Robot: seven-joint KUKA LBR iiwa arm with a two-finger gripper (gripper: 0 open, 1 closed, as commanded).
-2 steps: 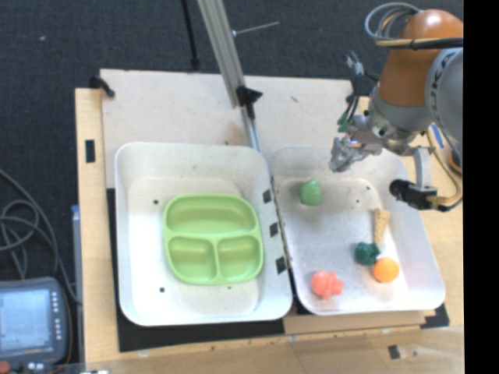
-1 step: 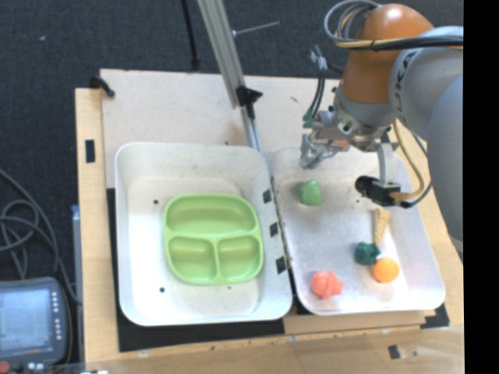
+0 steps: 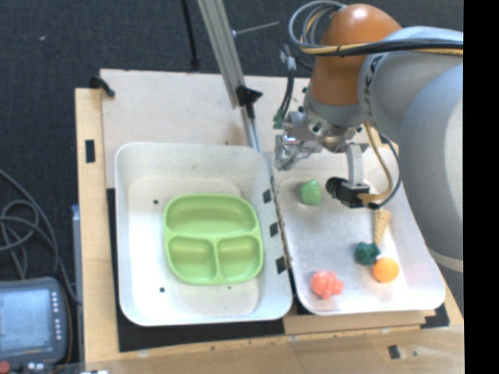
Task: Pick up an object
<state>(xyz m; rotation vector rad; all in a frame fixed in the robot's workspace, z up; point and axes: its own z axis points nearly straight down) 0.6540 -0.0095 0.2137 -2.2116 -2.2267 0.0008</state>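
- I'm watching the gripper [image 3: 290, 153] hanging over the far left corner of the right bin [image 3: 405, 287], close to the divider edge; I cannot tell how its jaws are standing.
- A green ball [image 3: 310, 192] is lying just below it, apart from the other items.
- A pink toy [image 3: 327, 284], dark green piece [image 3: 366, 252] and orange ball [image 3: 385, 270] are crowding the near edge.
- A green divided plate [image 3: 212, 238] is sitting in the left bin [image 3: 136, 209], leaving open margin around it.
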